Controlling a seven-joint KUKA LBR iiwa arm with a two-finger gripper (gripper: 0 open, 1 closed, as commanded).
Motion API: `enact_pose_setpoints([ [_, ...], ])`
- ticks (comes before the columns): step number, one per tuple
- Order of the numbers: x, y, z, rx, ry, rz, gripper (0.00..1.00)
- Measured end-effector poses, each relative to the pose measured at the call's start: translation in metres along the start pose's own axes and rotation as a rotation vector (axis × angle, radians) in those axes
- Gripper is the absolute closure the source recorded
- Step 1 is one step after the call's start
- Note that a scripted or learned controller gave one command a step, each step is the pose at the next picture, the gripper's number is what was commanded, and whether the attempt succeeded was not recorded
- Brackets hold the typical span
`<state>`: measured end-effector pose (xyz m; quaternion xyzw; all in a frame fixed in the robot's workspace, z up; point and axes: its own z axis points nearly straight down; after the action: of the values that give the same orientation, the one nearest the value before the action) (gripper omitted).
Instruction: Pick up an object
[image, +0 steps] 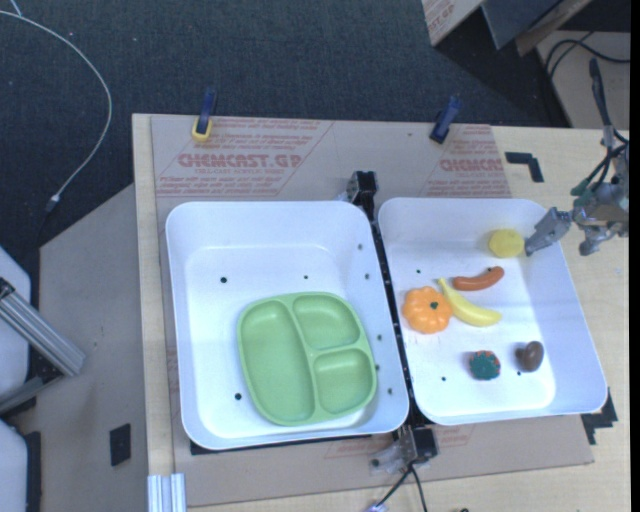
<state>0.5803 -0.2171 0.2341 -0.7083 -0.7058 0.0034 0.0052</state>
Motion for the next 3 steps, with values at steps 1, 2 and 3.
enact_pose_setpoints([
  [1, 0.001, 0.003, -0.007, -0.013, -0.004, -0.004, 0.0],
  [2, -0.006, -0.003, 0.041, -0.007, -0.001, -0.003, 0.0],
  [3, 0.003, -0.002, 0.099, -0.006, 0.0, -0.005, 0.0],
])
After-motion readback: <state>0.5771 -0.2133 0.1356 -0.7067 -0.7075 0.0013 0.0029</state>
